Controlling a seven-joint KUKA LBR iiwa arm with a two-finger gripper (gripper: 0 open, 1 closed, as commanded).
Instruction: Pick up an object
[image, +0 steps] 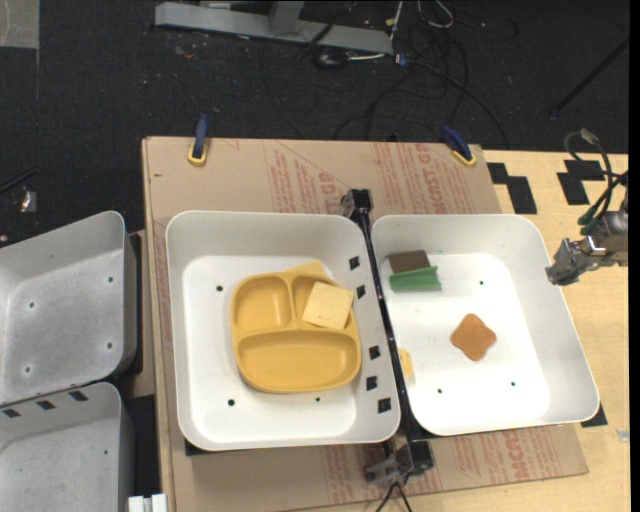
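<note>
Gripper (572, 262) sits just off the right bin's (560, 310) right rim; can't tell the jaws' state. Nearest pick, the orange piece (474, 337), lies mid-bin. It's low and rounded, so I'd guess it could squirt out.

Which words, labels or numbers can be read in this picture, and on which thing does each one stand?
Red print on the cardboard sheet under the two bins: several repeated lines, upside down or slanted, too faint and blurred to read with certainty.
Red print at the cardboard's lower right edge: also too blurred to read.
Yellow tray, pale yellow block, green and brown sponge, orange piece, white bins: no text seen.
</note>
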